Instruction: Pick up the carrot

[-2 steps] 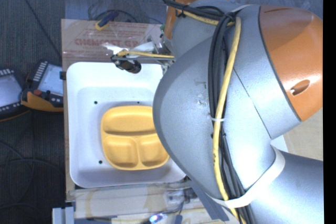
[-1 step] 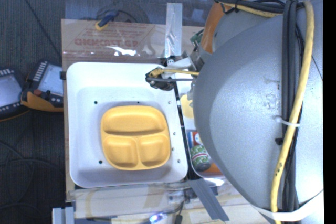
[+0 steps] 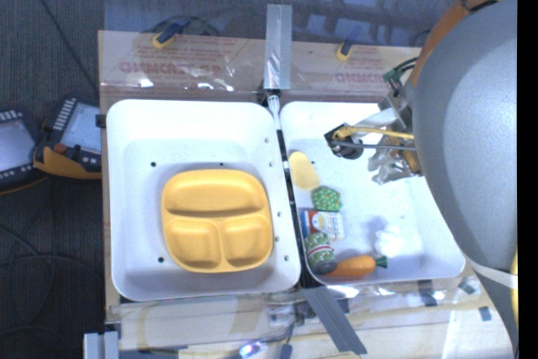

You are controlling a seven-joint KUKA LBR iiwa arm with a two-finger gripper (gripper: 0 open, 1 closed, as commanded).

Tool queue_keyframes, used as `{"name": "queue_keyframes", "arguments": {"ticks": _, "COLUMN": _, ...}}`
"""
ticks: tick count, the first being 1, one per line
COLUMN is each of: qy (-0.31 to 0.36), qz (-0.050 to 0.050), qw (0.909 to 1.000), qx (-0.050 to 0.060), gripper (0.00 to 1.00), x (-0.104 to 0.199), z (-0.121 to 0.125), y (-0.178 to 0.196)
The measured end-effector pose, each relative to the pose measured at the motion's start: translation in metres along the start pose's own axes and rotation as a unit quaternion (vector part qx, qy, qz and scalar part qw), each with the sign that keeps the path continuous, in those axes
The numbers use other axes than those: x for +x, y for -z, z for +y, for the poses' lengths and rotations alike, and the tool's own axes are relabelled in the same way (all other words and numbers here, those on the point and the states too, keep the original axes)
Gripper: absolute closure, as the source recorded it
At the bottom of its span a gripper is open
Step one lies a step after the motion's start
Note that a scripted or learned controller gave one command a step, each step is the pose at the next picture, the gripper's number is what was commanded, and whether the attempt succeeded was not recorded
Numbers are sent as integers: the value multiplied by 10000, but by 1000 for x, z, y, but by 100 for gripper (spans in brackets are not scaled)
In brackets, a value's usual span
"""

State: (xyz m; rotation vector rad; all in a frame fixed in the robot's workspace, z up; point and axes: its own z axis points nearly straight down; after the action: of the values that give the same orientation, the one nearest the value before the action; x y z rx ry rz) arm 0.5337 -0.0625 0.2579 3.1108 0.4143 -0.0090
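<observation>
Lying untouched at the lower edge of the right bin [image 3: 416,210], the carrot [image 3: 353,266] is not yet picked. The claw [image 3: 392,166] hovers farther up the frame, and I cannot tell its grip state.

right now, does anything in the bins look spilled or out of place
Nothing looks spilled or broken. The carrot lies on its side at the right bin's lower edge, beside a green item. The yellow plate sits flat in the left bin.
</observation>
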Motion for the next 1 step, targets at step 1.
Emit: {"name": "queue_keyframes", "arguments": {"ticks": 1, "qy": -312, "qz": -11, "qw": 9995, "qx": 2, "gripper": 100, "x": 76, "z": -17, "y": -75}}
